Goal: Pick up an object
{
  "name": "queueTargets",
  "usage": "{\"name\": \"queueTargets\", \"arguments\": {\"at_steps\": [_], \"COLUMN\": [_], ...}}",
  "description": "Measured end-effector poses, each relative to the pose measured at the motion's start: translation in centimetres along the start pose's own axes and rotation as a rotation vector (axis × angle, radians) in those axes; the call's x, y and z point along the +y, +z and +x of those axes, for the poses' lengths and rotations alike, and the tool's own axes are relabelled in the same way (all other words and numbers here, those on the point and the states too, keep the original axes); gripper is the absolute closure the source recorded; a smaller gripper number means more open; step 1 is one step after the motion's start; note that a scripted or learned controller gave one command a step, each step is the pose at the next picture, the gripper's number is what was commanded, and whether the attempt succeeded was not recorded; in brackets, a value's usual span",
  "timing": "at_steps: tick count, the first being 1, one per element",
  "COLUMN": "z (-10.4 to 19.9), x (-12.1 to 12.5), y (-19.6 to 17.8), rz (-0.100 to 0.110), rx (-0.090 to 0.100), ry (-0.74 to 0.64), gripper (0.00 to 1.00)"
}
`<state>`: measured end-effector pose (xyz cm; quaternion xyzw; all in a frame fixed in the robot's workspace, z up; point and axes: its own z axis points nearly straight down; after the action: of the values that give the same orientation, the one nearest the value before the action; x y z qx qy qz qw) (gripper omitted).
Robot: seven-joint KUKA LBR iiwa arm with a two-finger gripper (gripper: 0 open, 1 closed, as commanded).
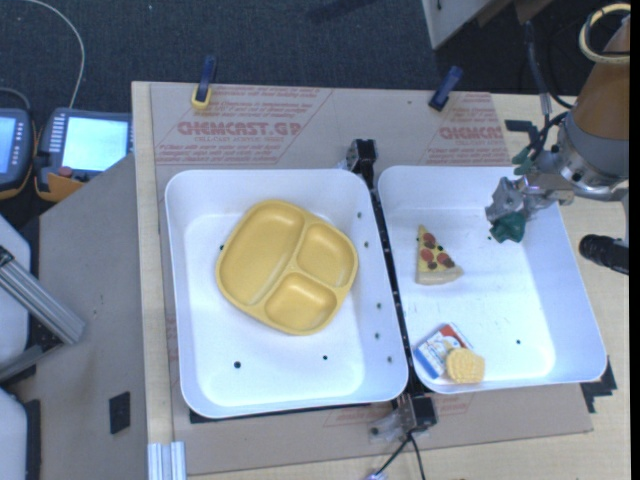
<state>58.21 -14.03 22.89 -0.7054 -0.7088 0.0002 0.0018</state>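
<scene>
Lowest in frame, a round cracker lies by a toy pizza slice. Upper right, the tool pinches a small green object, seemingly light and rigid.

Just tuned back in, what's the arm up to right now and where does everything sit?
The grey arm's gripper is over the upper right part of the right white bin, with a small dark green object at its tip; whether it is gripped is unclear. A toy pizza slice, a round yellow cracker and a small red and blue packet lie in that bin. A yellow divided plate sits in the left bin.
</scene>
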Motion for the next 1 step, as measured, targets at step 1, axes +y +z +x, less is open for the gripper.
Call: {"name": "queueTargets", "arguments": {"at_steps": [1], "z": [5.58], "x": [0.28], "y": [-0.79], "rz": [-0.002], "rx": [0.0], "ry": [-0.002], "gripper": [1.0]}}
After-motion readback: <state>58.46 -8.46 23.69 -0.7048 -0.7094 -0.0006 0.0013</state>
